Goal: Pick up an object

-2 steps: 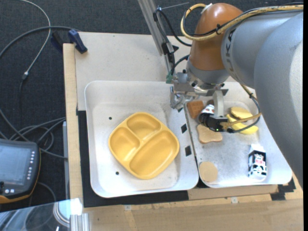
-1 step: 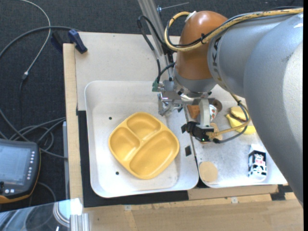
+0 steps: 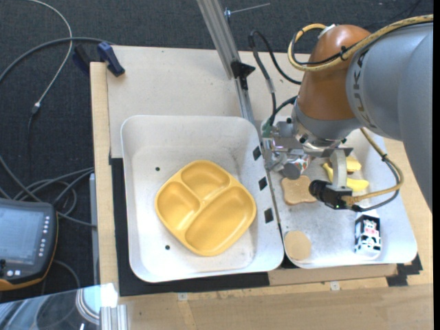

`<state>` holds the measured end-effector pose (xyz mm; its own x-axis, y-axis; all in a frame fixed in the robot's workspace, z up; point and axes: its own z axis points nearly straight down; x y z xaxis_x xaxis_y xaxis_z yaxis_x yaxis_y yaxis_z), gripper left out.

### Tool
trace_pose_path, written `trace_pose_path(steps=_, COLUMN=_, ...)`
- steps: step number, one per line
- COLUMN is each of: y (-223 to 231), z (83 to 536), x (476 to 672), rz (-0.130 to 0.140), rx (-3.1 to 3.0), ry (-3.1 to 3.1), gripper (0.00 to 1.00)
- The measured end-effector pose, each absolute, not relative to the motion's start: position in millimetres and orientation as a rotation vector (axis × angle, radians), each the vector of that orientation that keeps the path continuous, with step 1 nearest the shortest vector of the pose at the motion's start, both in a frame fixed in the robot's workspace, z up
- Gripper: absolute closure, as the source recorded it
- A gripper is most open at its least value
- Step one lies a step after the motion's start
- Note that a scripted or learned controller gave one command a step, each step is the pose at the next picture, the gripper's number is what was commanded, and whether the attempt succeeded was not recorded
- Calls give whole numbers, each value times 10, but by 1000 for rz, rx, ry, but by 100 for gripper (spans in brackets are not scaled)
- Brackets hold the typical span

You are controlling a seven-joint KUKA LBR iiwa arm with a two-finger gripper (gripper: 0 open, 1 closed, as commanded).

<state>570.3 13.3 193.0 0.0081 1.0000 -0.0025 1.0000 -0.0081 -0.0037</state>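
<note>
Reaching in from the right, the grey arm (image 3: 392, 74) with its orange band (image 3: 333, 74) hangs low over the right bin (image 3: 395, 249), and the gripper (image 3: 289, 158) sits at that bin's left side, close to the wall shared with the left bin (image 3: 137, 143). How the gripper is set cannot be told from this slant (the wrist covers most of it), and nothing can be seen held in it.

Just below the gripper lies a tan toast-shaped piece (image 3: 297, 192), apart from the metal parts as far as the view shows. A round tan disc (image 3: 298, 245) lies nearer the bin's front edge. A yellow object (image 3: 349, 174) rests to the right of the gripper, partly behind a black cable fitting (image 3: 330, 193). A small black-and-white cow-patterned carton (image 3: 368, 236) stands toward the bin's front right corner.

In the left bin a yellow divided plate (image 3: 206, 207) with three compartments lies roughly in the middle, well apart from the gripper.
</note>
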Motion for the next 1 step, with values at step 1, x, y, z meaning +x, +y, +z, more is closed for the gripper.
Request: trace_pose_path(steps=1, y=601, z=1925, x=5816, rz=-3, rx=-2215, ry=-2227, gripper=100)
